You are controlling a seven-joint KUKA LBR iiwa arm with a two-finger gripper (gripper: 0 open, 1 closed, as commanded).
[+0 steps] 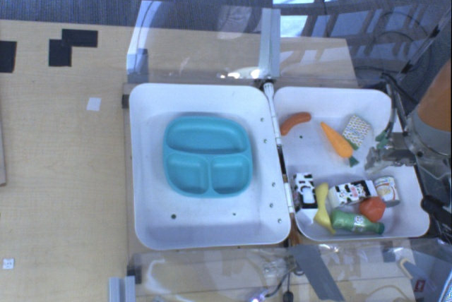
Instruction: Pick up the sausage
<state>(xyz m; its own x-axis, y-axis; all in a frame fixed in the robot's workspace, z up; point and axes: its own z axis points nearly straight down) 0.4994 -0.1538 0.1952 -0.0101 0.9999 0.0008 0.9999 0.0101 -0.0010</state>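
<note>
Camera view looks down on the bench [63, 152] and its two white bins, the left bin [212, 233] bearing a blue divided plate [207, 155], the right bin [332, 99] crowded with toy food. Big grey arm [432, 110] leans in from the right, its gripper [385, 152] poised over the right bin's far side, near the small can [385, 188] — whether it's open or closed, I cannot tell from here, too much metal clutter. Nothing seen in its grasp. Down the sizes we go: green bottle [357, 223], milk carton [351, 192], carrot [337, 140], banana [322, 207], tomato [372, 208]. And there's the target, the sausage [295, 122], lying at a slight tilt in the right bin's upper left corner, just beside the dividing wall, well apart from the gripper. Looks like a light plastic toy, smooth, rounded, probably slick and keen to roll. Best bet: pinch across its narrow middle, fingers square to its length, minding that wall
</note>
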